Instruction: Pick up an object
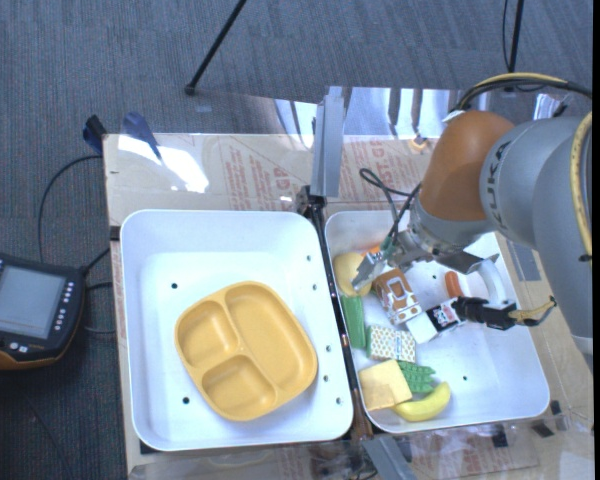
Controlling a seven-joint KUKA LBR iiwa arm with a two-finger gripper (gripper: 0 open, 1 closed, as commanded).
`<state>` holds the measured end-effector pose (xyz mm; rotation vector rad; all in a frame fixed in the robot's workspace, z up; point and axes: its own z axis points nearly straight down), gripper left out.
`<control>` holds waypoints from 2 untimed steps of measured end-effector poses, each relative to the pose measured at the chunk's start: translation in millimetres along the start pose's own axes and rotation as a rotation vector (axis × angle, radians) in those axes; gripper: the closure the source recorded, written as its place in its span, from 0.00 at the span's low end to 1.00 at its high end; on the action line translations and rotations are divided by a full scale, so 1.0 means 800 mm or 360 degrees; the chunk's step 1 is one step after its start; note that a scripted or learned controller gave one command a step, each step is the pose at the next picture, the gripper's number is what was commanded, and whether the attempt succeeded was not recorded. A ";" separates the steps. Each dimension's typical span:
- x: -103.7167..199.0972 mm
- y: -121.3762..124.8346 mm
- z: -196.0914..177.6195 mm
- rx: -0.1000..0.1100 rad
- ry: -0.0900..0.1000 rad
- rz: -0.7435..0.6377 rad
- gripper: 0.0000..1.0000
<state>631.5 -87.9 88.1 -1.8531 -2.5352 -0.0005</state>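
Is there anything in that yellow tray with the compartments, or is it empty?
Empty. The yellow tray lies flat in the left bin, and all three of its compartments show bare yellow plastic.

Brown table (250, 173) with faint red lettering, glare across its far edge, two white bins side by side: left bin (160, 258), right bin (500, 378)

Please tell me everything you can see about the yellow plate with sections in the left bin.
The yellow plastic-looking divided plate lies flat, right side up, near the middle of the left shallow white bin. It has a rounded-square outline and three compartments: two at the back, one at the front. The compartments hold nothing. It rests on the bin's floor, turned somewhat askew to the bin's walls.
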 end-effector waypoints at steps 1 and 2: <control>-0.001 0.000 -0.014 0.0000 0.0003 0.0007 1.00; 0.033 0.008 -0.130 -0.0013 -0.0005 -0.0067 1.00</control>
